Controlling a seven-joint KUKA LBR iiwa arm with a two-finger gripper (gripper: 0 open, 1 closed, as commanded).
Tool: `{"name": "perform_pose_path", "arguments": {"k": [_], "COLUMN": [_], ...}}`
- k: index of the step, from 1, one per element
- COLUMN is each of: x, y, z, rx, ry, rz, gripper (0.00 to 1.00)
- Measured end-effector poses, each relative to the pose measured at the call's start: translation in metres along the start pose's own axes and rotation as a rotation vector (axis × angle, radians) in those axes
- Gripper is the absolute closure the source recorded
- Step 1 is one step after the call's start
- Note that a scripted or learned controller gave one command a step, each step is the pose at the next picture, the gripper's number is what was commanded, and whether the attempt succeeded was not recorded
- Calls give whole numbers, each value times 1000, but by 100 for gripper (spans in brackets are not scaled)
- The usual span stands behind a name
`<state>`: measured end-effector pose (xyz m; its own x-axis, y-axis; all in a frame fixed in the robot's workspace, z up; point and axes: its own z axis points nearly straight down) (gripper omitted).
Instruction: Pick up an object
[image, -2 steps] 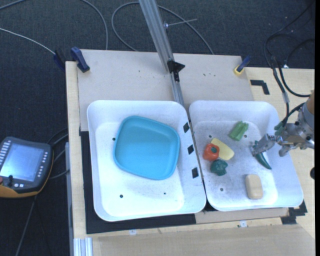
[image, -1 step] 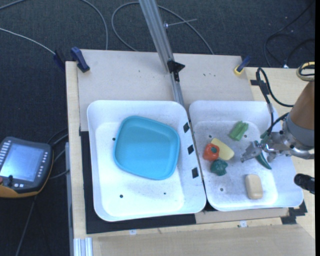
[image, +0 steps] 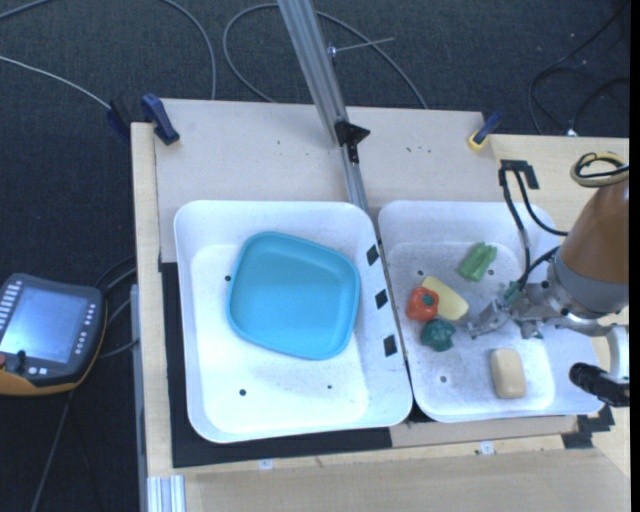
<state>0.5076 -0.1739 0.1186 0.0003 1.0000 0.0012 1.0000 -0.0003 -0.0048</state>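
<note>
The right bin (image: 440, 400) holds a green ridged piece (image: 477, 262), a yellow item (image: 445, 300), a red pepper-like item (image: 422, 306), a dark teal lump (image: 437, 336) and a beige block (image: 508, 372). My gripper (image: 490, 318) reaches in from the right, low over the bin floor. It sits between the yellow item and the beige block, just right of the teal lump. I see nothing between its fingers.
A large blue plate (image: 294, 294) lies in the left bin (image: 200, 400). A metal pole (image: 325, 75) runs down to the divider between the bins. Cables (image: 515, 215) hang over the right bin's back right. A pendant (image: 45, 333) lies off the bench at left.
</note>
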Motion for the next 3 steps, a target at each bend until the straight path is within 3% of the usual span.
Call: {"name": "perform_pose_path", "arguments": {"k": [1, 3], "x": [0, 5], "y": [2, -2], "z": [-13, -84], "rx": [-6, -8], "ry": [-1, -2], "rz": [-1, -1], "gripper": [100, 100]}}
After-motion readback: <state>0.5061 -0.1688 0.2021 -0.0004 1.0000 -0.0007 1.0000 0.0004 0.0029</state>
